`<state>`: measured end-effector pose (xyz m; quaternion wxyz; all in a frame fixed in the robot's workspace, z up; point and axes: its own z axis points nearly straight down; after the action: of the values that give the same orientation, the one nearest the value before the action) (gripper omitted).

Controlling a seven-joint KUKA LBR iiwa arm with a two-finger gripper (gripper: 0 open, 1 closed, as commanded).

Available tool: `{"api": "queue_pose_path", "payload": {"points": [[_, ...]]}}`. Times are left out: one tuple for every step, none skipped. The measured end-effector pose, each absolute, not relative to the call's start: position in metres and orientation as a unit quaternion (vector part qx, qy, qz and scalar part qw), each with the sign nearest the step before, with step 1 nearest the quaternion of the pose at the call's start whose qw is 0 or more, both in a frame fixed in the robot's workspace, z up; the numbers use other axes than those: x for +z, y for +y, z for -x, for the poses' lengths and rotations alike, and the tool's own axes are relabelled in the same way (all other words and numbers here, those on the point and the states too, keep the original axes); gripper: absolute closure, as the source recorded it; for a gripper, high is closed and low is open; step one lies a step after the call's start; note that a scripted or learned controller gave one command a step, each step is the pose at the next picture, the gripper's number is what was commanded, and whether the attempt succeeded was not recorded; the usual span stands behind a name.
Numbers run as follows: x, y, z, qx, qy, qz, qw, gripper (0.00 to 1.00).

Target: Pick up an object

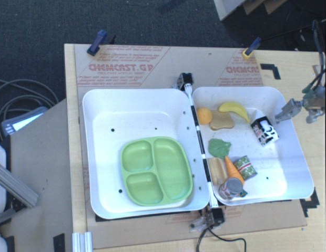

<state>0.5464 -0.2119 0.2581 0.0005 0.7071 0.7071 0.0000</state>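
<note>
Gripper (305, 109), cut off at the 3 o'clock edge, hovers beyond the right bin (289, 185); grip state indeterminate. Banana (234, 108) lies at the bin's 11 o'clock; black-and-white carton (264, 130) nearest the gripper.

I can inspect little of the arm from here; what reaches into frame at the right edge is the gripper (295, 111) end alone. It is a compact assembly in dull grey metal, built of short blocky sections with lighter, near-silver faces where light catches them. One slim grey finger (285, 113) projects from it, narrow and angular. A small teal-green patch sits on the upper part of the assembly. Thin dark cables run above it along the frame's edge, curving in loops. Screws and printed markings are too small and blurred for me to confirm.
</note>
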Motion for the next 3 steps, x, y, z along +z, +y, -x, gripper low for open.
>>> {"api": "queue_pose_path", "payload": {"points": [[0.123, -0.19, -0.592, 0.0005, 0.707, -0.707, 0.001, 0.0], [0.085, -0.218, -0.64, 0.0036, 0.709, -0.705, -0.003, 0.0], [0.096, -0.221, -0.64, 0.0015, 0.709, -0.706, 0.001, 1.0]]}}
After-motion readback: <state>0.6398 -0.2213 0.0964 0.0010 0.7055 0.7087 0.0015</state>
